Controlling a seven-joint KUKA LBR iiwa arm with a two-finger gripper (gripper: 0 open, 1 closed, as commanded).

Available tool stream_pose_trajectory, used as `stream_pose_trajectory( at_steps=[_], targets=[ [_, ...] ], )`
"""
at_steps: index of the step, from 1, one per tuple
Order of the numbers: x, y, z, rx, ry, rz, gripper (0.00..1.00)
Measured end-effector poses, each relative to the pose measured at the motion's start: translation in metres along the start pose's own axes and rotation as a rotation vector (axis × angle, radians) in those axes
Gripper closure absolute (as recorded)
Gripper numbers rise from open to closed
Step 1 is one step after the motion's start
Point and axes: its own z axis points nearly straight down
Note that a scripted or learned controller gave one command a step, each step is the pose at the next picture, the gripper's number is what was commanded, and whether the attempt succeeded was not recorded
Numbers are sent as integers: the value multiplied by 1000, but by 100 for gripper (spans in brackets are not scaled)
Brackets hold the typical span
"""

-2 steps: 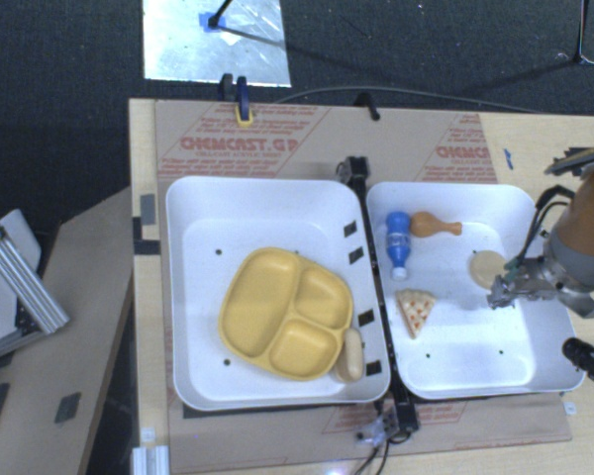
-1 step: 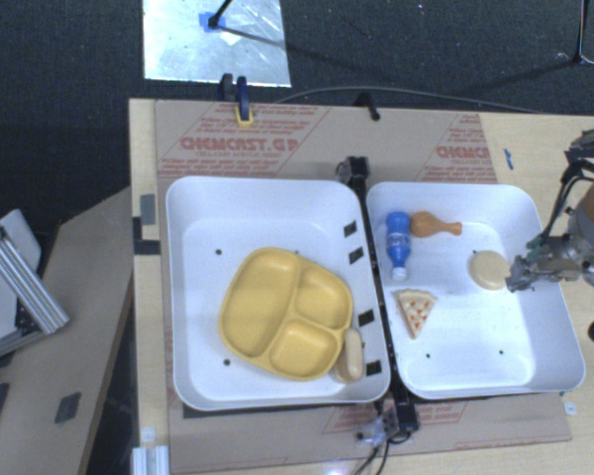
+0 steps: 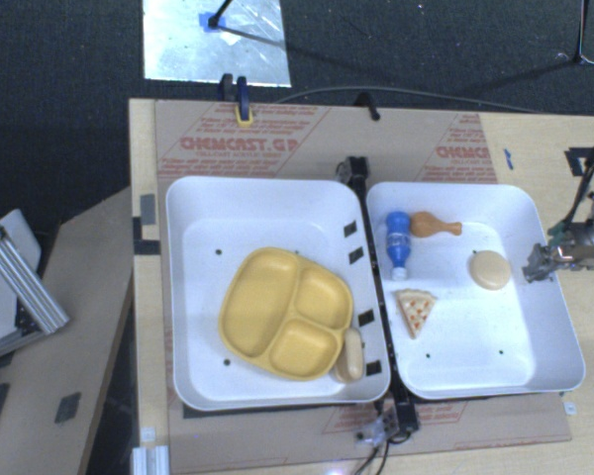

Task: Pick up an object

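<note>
At right bin's (image 3: 549,295) rim — jaws (image 3: 538,265)

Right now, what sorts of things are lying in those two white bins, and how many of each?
Yellow divided tray: 1
Blue bottle: 1
Toy foods: 4 (drumstick, pizza slice, round tan bun, pale bread roll)
Total: 6

A dark carpet (image 3: 426,28) is spreading behind the wooden bench (image 3: 277,132), with a shiny metal sheet (image 3: 216,28) lying on it. Brown cardboard (image 3: 307,137) is covering the benchtop.
</note>
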Motion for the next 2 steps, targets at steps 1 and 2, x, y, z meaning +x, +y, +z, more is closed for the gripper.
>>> stream_pose_trajectory(
  at_steps=[1,2],
  targets=[
    [6,-6,-54,-1,0,-1,100],
    [62,9,-50,3,3,-7,100]
  ],
)
